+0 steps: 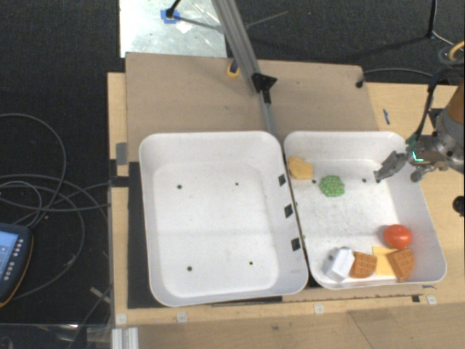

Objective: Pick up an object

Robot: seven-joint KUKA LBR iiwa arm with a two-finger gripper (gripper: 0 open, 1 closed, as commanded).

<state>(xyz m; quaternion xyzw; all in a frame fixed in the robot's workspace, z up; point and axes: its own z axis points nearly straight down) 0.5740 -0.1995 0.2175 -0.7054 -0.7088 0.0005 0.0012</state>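
Currently nothing picked, arm at the edge of the right bin.
Candidates: all in right bin [418,217]. Red tomato-like ball [397,235] near the front right; two waffle-like brown pieces [363,265] and [402,262] with a yellow slab [383,255] between them, packed in the front right corner; white-grey object [337,263] touching the left brown piece.
Loose ones: green bumpy ball [333,186] mid-bin, apart from the rest; yellow chunk [300,169] at the back left corner, against the wall.
Gripper: gripper [390,167] over the back right rim of the right bin, well apart from every object. Nothing between the fingers. Spread or closed: cannot tell, too small and dark.
Why there: my read is it's on approach from the right, no target committed.
Easiest pick: green ball, free space all round. Corner cluster looks risky, pieces touch.
Left bin: left bin [211,144], white, small dark holes in the floor.
Surround: pendant with a lit screen [9,257] and cables [43,187] on the floor at left.
Writing: none legible.
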